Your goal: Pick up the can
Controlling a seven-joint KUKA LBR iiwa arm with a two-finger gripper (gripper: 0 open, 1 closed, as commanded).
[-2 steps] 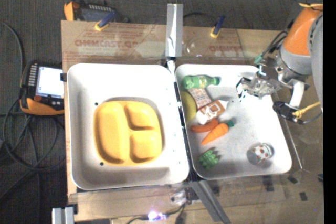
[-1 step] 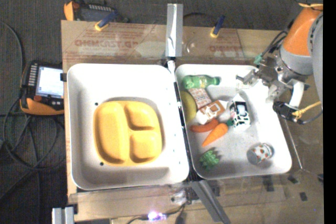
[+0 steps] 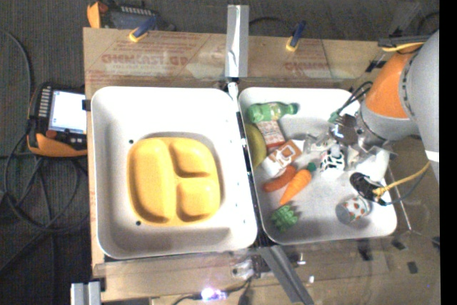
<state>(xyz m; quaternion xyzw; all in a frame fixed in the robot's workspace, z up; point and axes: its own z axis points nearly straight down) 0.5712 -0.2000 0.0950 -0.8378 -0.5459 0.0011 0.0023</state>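
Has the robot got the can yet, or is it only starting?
Only starting, it seems. Done: the arm has reached over the right bin, with its gripper low among the toys near the carrot and green bottle. In hand: nothing visibly lifted. Left: grabbing the can, possibly the small roundish thing near the bin's front corner, and raising it. The yellow tray sits alone in the left bin.

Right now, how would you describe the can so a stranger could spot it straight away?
Look in the right bin, at the corner nearest the camera. The can lies there alone, below the arm's wrist. Unlike the carrot and green bottle, it is pale, rounded and speckled.
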